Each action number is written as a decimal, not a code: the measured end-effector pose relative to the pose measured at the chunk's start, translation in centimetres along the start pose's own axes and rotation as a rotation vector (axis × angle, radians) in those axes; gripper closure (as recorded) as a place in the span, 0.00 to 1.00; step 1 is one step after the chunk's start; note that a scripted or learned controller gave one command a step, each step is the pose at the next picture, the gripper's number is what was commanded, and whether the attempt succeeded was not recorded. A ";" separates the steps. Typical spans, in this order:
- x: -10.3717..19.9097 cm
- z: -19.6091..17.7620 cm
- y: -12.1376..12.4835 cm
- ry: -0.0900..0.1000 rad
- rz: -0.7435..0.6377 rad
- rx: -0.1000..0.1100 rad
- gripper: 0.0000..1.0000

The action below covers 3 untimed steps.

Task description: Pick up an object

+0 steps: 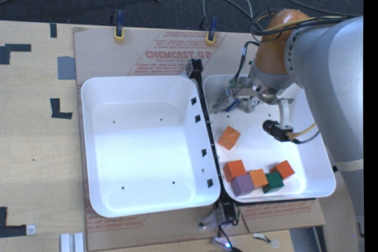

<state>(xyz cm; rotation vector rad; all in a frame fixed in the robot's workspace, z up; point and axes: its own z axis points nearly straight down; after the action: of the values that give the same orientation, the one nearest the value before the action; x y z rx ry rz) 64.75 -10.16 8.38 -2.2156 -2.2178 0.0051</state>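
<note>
On the bench, the right bin (pixel 313 183) holds all blocks; our gripper (pixel 236 100) carries nothing, fingers unclear, so picking remains.

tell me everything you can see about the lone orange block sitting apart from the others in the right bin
The orange block is a small cube-like piece, plain matte orange. It sits tilted, corner-on to the bin's walls, on the floor of the right bin near its left wall. It stands apart from the block cluster nearer the camera, touching nothing else. The claw is beyond it.
</note>
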 end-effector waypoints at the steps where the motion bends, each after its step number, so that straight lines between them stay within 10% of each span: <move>1: 1.5 -0.5 -3.9 -0.002 0.000 -0.005 0.00; 3: 1.2 -0.4 -8.7 -0.002 0.001 -0.006 0.00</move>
<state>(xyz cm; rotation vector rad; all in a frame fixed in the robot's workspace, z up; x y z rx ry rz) 56.01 -9.00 8.86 -2.2205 -2.2208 0.0016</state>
